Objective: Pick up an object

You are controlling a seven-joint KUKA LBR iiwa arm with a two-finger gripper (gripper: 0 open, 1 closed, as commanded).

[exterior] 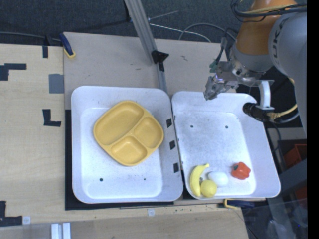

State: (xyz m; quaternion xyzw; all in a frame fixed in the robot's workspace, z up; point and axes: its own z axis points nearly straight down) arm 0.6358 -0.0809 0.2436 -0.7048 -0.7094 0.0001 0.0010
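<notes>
At the left of the desk (30, 133) sat the left bin (79, 133), holding a yellow divided plate (128, 132) tilted on its floor. Beside it, touching along the middle seam, lay the right bin (259, 148), and every small candidate for picking was crowded into its near edge: a banana (196, 177) curving at the left, a yellow lemon-like fruit (209, 188) just beside it, a white egg-shaped object (218, 178) touching those two, and a red pepper-like object (240, 171) a little apart to the right. The claw (213, 90) hung over the far rim of the right bin, well apart from that cluster, and nothing was seen between its fingers; whether they stood spread or pressed together could not be told, since the tip was small, dark and blurred against the wrist hardware. By my judgement the task was in its approach step, with no object yet reached. The next move would call for travelling toward the near edge of the bin and descending on one item; the red object looked the easiest, standing clear of its neighbours, while the other three lay so tightly packed that fingers might nudge one aside. The arm's upper links were cut off at the right.
</notes>
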